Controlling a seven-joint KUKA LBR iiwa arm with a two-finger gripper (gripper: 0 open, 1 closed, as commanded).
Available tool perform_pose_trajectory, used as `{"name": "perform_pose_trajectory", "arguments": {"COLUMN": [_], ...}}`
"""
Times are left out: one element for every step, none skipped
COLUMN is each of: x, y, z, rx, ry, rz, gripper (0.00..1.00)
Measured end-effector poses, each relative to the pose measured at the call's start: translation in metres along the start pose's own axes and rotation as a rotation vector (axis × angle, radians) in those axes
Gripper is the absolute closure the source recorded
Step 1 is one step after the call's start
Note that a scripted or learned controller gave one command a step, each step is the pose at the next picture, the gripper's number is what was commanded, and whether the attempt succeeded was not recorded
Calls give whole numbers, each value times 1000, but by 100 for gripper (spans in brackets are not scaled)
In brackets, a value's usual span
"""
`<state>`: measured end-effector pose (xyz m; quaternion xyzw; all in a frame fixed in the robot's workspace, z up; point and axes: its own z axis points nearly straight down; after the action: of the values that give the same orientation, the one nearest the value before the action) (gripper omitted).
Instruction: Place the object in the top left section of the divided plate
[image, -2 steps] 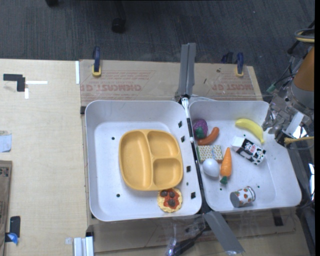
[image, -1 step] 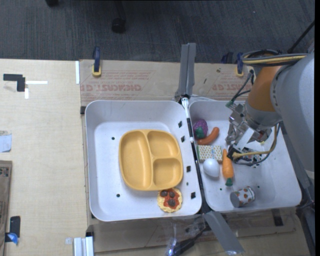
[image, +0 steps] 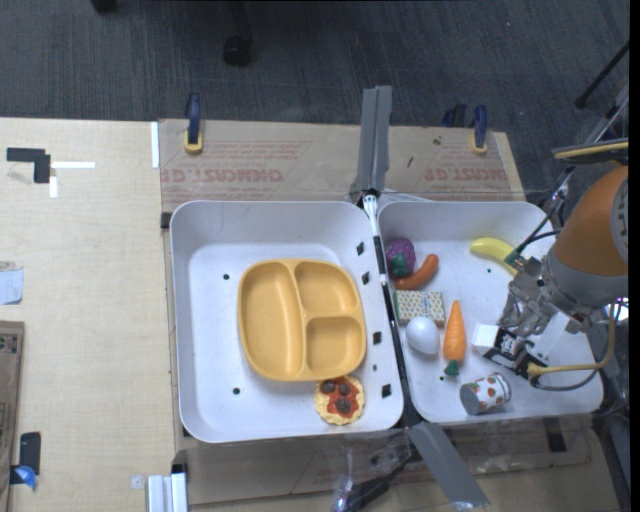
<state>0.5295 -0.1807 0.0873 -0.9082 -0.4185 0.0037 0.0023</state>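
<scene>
- Nearest the camera, a small printed can (image: 486, 393) lies on its side in the right bin (image: 452, 252). A toy pizza (image: 339, 400) sits in the left bin (image: 208, 340), just off the plate's near rim.
- The task names no object. Going by closeness, I take it to be the carrot (image: 455, 332), which lies loose on the right bin's floor, just right of a white egg (image: 422, 336).
- The claw (image: 518, 335) hovers low, level with the carrot and near its right side. So the carrot lies to the claw's left in this view. Whether the claw is open or closed cannot be told, and nothing is seen in its grip.
- The carrot's long axis runs near to far, across the line from the claw. Its green stub points towards the camera and its narrow tip points away.
- The yellow divided plate (image: 270, 325) sits well to the left, across the wall between the bins. Its top left falls in the long compartment.
- Farthest off, a banana (image: 490, 249) lies by the right bin's back wall.
</scene>
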Motion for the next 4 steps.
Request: {"name": "perform_pose_trajectory", "arguments": {"x": [35,35,19,12], "y": [74,73,43,22], "z": [0,-5,0,-11], "rx": [-1,6,0,1], "ry": [0,-5,0,1], "rz": [55,52,127,54], "gripper": [100,100,100,100]}}
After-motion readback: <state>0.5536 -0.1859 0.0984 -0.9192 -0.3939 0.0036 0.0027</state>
